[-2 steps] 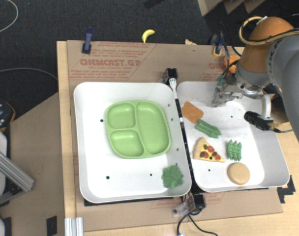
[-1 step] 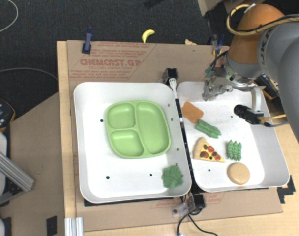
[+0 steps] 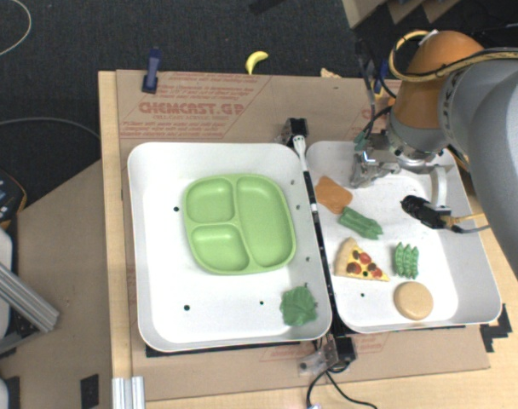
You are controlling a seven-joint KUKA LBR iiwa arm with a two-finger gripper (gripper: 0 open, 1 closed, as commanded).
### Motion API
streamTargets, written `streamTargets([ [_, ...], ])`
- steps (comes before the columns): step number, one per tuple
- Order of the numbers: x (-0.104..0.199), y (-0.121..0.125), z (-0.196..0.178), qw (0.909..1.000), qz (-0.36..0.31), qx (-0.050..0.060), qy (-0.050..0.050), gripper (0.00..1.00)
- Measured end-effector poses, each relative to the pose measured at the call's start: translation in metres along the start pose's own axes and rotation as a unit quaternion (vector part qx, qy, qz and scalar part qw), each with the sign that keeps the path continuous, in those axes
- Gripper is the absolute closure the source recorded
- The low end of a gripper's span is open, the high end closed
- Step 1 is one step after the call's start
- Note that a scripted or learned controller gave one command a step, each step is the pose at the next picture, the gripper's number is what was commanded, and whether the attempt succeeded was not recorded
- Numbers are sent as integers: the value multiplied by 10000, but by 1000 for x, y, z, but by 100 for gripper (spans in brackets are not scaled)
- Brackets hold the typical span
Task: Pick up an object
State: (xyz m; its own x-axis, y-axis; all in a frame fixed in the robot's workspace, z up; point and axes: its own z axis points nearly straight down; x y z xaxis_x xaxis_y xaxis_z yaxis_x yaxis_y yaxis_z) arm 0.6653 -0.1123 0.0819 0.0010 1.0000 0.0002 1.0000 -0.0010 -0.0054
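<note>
Tan and round, a cookie-like disc lies nearest in the right bin, with a pizza slice and a ridged green piece just behind, then a green pod and an orange wedge. Farthest back, the end effector hovers near that wedge; whether it is spread or pressed together cannot be told. Crowded pieces risk a glancing, empty grasp, and the bin wall nearby limits approach. Left, a green divided plate and leafy green piece sit well apart.
</note>
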Motion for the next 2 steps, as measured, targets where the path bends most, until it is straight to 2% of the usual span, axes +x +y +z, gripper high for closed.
streamTargets([
  [1,73,-37,-110,10000,-37,-63,9,100],
  [2,177,-88,-102,10000,-52,3,19,100],
])
